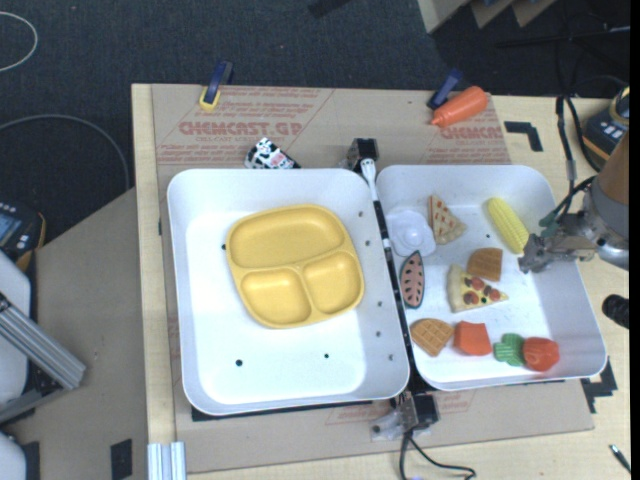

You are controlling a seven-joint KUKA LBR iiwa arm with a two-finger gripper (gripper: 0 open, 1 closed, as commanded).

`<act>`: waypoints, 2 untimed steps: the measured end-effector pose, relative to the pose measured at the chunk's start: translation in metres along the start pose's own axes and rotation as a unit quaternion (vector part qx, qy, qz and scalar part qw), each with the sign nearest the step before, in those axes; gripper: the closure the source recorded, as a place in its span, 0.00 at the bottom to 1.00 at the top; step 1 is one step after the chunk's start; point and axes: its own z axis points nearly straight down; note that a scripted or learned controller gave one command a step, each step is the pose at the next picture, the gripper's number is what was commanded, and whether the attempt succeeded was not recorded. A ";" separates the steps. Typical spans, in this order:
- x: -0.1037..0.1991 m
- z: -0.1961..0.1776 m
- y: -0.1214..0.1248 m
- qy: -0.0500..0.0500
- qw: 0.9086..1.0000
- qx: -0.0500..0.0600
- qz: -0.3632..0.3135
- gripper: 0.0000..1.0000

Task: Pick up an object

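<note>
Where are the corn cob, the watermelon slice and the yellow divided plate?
corn cob [507, 224], camera view, middle of the cob.
watermelon slice [412, 280], camera view, its red flesh.
yellow divided plate [288, 238], camera view, floor of its big compartment.

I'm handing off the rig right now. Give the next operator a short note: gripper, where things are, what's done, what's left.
Gripper: low over the right bin's right side, beside the corn; nothing seen between its fingers.
Right bin: corn, pizza slice, watermelon slice, sandwich wedge, toast, waffle, tomato.
Left bin: yellow divided plate.
Done: nothing picked yet.
Left: grasp and lift one object.
</note>
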 end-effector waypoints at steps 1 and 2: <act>-0.010 -0.058 -0.003 0.000 1.000 0.000 0.000 1.00; -0.010 -0.062 -0.002 0.001 1.000 0.002 0.000 1.00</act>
